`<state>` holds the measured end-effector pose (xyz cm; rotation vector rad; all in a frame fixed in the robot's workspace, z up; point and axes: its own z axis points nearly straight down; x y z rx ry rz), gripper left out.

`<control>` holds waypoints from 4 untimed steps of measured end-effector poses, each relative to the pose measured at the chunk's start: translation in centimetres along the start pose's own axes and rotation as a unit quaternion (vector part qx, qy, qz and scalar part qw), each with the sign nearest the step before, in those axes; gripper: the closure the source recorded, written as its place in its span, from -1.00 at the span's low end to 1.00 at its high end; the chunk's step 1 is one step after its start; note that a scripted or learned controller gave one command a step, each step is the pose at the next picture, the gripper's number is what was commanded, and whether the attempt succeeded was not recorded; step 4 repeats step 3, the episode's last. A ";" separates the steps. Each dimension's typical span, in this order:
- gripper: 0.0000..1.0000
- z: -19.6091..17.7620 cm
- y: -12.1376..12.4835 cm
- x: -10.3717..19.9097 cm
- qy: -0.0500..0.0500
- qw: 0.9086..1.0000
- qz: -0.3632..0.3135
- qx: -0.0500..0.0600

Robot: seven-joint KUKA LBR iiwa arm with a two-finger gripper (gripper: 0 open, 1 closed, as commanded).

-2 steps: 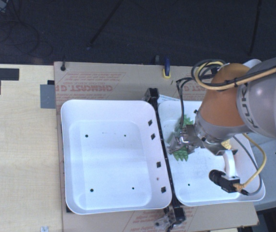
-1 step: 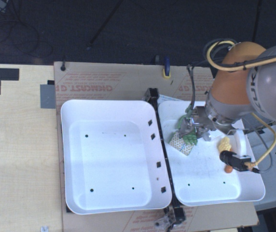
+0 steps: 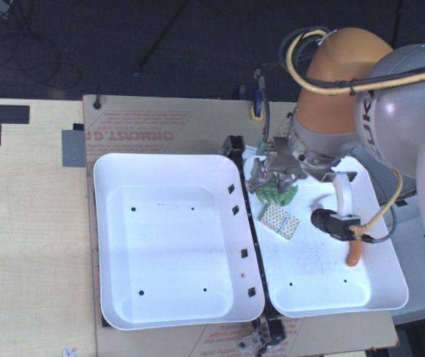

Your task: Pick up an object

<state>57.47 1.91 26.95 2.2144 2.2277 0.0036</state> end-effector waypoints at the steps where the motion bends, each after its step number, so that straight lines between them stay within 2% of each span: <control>1: 1.00 -0.5 -2.7 7.0 0.001 1.000 0.000 0.004; 2: 1.00 2.0 -6.3 2.2 -0.001 1.000 0.005 0.006; 3: 1.00 2.3 -5.3 5.1 -0.001 1.000 0.002 0.003; 4: 1.00 2.3 -5.3 5.1 -0.001 1.000 0.002 0.003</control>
